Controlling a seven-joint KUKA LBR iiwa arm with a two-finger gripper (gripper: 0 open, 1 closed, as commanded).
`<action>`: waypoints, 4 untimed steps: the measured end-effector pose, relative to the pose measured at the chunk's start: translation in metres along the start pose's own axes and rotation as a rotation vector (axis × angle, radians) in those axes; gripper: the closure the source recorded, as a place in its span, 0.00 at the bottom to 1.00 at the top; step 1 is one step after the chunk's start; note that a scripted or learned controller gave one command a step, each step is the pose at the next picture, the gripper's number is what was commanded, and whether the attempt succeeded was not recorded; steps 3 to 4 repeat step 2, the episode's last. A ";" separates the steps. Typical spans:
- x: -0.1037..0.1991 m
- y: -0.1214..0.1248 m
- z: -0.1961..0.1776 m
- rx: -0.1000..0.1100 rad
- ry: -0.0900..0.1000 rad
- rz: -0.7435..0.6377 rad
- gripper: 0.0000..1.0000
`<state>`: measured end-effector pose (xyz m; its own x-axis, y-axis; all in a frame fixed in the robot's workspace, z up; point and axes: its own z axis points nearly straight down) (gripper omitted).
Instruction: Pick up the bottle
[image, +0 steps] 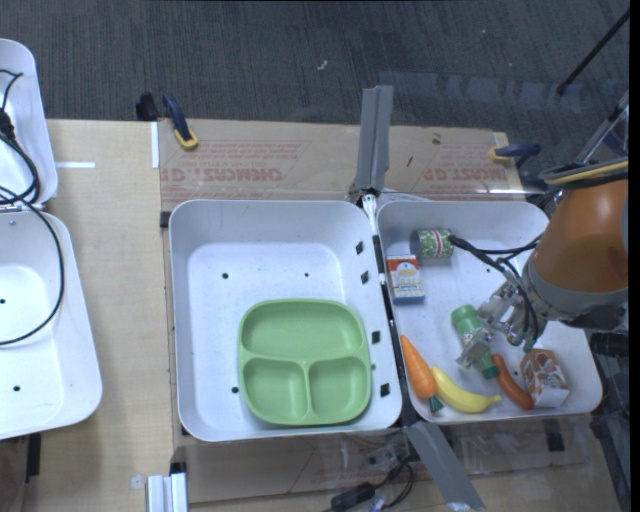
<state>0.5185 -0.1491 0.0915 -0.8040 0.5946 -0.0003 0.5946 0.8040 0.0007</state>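
The left bin (200, 300) holds a green divided plate (304, 362) at lower centre. The right bin (520, 212) holds a green can (433, 243) and a small carton (405, 279) at top, two carrots (419, 369) (511, 382), a banana (465, 392) and a juice box (545, 377) along the bottom. The green bottle (470, 330) lies mid-bin. The gripper (482, 345) sits on the bottle; whether its fingers are spread or closed cannot be determined.
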 end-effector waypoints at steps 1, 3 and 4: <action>-0.001 0.000 -0.009 -0.002 -0.002 0.004 1.00; 0.045 0.077 -0.141 0.000 -0.002 0.112 1.00; 0.045 0.077 -0.141 0.000 -0.002 0.112 1.00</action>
